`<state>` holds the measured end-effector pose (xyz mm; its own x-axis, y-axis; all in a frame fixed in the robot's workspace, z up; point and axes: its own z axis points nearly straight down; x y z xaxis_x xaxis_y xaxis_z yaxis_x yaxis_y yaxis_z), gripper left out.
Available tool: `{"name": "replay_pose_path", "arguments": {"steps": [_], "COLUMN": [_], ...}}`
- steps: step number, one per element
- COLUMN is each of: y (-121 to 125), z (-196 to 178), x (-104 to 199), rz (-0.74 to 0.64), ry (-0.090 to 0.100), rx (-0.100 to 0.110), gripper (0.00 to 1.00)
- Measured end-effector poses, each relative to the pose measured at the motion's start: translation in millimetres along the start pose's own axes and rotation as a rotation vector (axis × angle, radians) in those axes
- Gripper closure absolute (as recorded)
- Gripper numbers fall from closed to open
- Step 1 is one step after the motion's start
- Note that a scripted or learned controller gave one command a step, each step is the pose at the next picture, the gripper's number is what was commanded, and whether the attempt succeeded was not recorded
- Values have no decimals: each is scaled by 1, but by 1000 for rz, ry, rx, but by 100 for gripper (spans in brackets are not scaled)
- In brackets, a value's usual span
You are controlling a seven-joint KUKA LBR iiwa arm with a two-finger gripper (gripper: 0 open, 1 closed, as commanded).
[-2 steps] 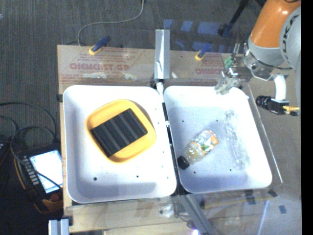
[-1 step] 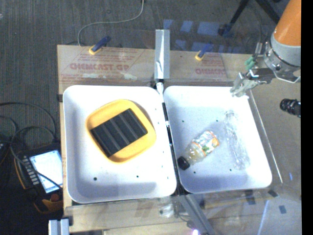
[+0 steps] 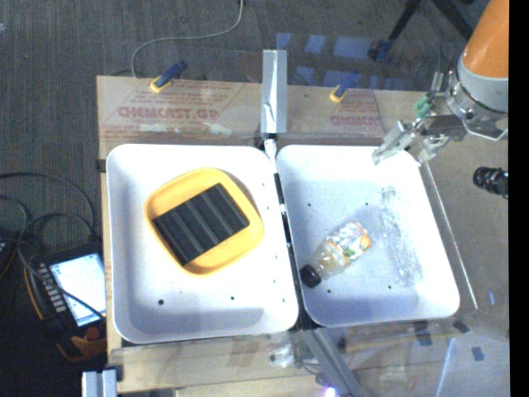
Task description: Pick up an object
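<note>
In the left bin (image 3: 132, 304) lies a yellow pad with a black ribbed top (image 3: 205, 220). The right bin (image 3: 430, 300) holds a small plastic bottle (image 3: 340, 251) with an orange label and a black cap, lying on its side. Beside it on the right is a clear crumpled plastic piece (image 3: 397, 236). My gripper (image 3: 408, 145) hangs over the right bin's far right corner, up and to the right of the bottle. It is open, with nothing between its fingers.
A metal strip (image 3: 273, 98) stands upright behind the seam between the bins. Two yellow-and-blue clamps (image 3: 167, 76) (image 3: 343, 88) hold the board at the back. Cables and a small screen (image 3: 70, 284) lie on the floor to the left.
</note>
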<state>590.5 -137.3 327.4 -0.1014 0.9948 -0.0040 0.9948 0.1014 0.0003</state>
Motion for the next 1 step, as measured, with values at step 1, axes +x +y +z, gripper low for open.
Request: {"name": "replay_pose_path", "arguments": {"steps": [1], "y": [-76], "z": [119], "x": [0], "rz": [4], "ry": [5], "rx": [3], "gripper": [0]}}
